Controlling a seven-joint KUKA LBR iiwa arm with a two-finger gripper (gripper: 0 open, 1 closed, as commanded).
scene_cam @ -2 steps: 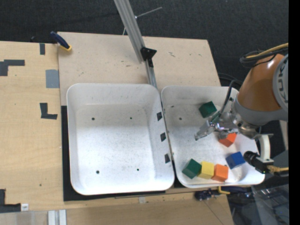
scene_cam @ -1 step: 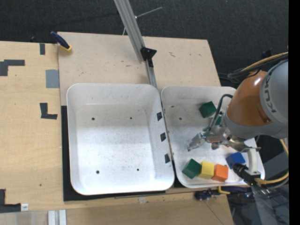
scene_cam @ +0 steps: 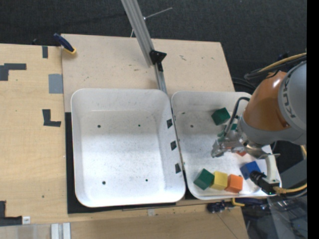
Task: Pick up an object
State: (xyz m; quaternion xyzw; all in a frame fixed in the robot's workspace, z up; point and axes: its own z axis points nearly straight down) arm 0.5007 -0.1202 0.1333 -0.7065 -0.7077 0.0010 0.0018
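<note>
hovering low inside the right shallow white plastic bin [scene_cam: 199, 99], the two-finger metal gripper [scene_cam: 219, 151] hangs over bare floor; whether its jaws are spread or pressed together, i cannot tell. just beyond the jaws sits a small dark green cube [scene_cam: 220, 116]; nearer the camera, a second green cube [scene_cam: 204, 179], a yellow cube [scene_cam: 220, 180] and an orange cube [scene_cam: 235, 183] line up. they look light, stiff, best pinched across flat faces. a blue block [scene_cam: 249, 169] is partly hidden by the wrist.

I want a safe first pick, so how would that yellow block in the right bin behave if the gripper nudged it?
The yellow block looks cube-shaped and rigid, so it would probably slide, not roll. It sits between a green block and an orange block, so a sideways nudge likely shifts them too.
</note>
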